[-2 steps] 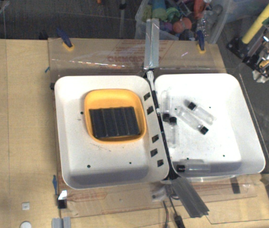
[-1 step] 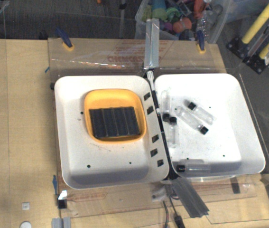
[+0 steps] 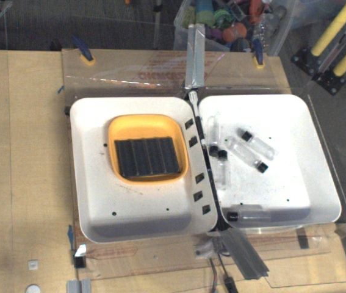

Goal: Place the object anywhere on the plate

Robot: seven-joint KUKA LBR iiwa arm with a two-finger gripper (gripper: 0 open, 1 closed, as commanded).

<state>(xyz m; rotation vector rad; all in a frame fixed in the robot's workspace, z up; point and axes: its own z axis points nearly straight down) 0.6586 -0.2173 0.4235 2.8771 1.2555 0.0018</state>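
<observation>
Since we cannot tell how the fingers stand, we begin with what they would have to reach: a loose scatter of clear vials in the right bin (image 3: 295, 163), which we take to be the candidates for the task's object, none of it yet on the plate (image 3: 119, 127). Two lie near the bin's middle, just beside each other; the upper vial (image 3: 255, 144) and the lower vial (image 3: 247, 157) both run on a slant from upper left to lower right, the first with its black cap to the upper left, the second with its cap to the lower right. More vials crowd against the divider (image 3: 198, 157), harder to make out. Across it, the yellow plate sits in the left bin (image 3: 93, 194), a dark ribbed block (image 3: 147, 156) covering most of its floor, so we judge free room to be mainly along its rim.
</observation>
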